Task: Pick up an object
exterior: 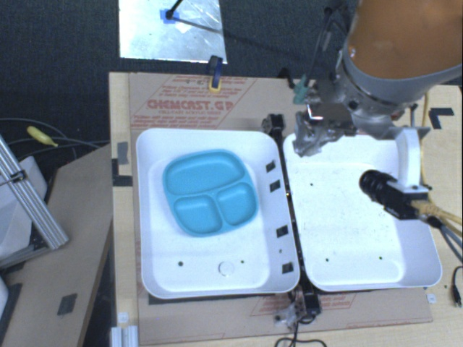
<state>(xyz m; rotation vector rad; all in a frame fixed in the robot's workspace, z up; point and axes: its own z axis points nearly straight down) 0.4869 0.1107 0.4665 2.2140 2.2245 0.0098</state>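
Gripper (pixel 312 137) at the end of the grey and orange arm (pixel 401 35) sits in the upper right of the frame, low over the upper left corner of the right bin (pixel 362 259). Its metal parts crowd together there in a blur, so whether it is spread or closed cannot be told, and nothing can be seen held in it. A black cylindrical part on a white bracket (pixel 387 190), seemingly fixed to the arm, hangs over the right side of that same bin.

Beneath the gripper, the right bin's white floor carries only small dark specks. A row of black clips (pixel 278 208) joins it to the left bin (pixel 155 266) along the frame's centre.

Lying flat in the middle of the left bin is a blue divided plate (pixel 210 191), with one large compartment toward the top and two smaller ones below. It is the likely thing to be picked up, and it lies well apart from the gripper, across the divide between the bins.

Both bins rest on a brown cardboard sheet (pixel 195 96) printed with red lettering, probably as a base. Above it, at the upper left, a shiny silver panel (pixel 145 20) lies on dark carpet.
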